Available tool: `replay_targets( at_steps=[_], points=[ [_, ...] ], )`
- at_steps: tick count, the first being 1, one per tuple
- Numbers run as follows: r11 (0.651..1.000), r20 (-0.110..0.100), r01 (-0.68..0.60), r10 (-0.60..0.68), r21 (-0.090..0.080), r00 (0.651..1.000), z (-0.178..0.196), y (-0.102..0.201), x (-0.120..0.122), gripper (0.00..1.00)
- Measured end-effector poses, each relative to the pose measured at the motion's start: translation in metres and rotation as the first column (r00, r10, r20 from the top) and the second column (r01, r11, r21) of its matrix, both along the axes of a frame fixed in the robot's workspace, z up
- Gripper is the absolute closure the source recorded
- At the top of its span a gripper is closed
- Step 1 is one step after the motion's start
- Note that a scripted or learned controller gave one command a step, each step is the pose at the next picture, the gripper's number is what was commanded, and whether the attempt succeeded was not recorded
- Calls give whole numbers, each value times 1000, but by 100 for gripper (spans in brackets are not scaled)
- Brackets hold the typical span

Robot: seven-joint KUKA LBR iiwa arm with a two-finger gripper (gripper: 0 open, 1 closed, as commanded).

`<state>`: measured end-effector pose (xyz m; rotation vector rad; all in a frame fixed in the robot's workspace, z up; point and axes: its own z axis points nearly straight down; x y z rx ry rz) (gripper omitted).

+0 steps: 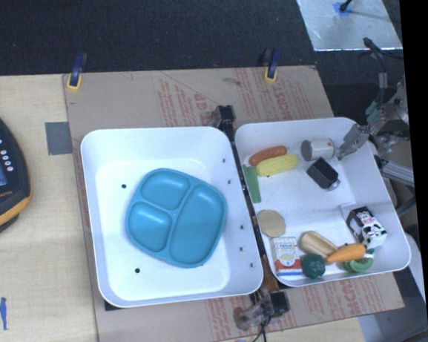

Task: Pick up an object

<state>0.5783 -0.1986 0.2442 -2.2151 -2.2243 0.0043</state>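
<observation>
A pale wooden counter (pixel 43 256) carries brown cardboard (pixel 192 94) under two white bins; dark carpet (pixel 149 23) lies beyond. The gripper (pixel 360 137), state unclear, hangs at the right bin (pixel 392 210), far right, beside a metal can (pixel 317 149).

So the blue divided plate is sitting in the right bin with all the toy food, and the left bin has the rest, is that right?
Not quite. In the camera view the blue divided plastic plate lies alone in the left white bin. The toy food, such as the yellow corn cob and orange carrot, lies in the right white bin.
</observation>
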Motion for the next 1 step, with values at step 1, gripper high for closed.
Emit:
replay_targets(
  at_steps=[1],
  points=[
    [1000,-2,-1,1,0,1000,-97,-7,10,0]
  ],
)
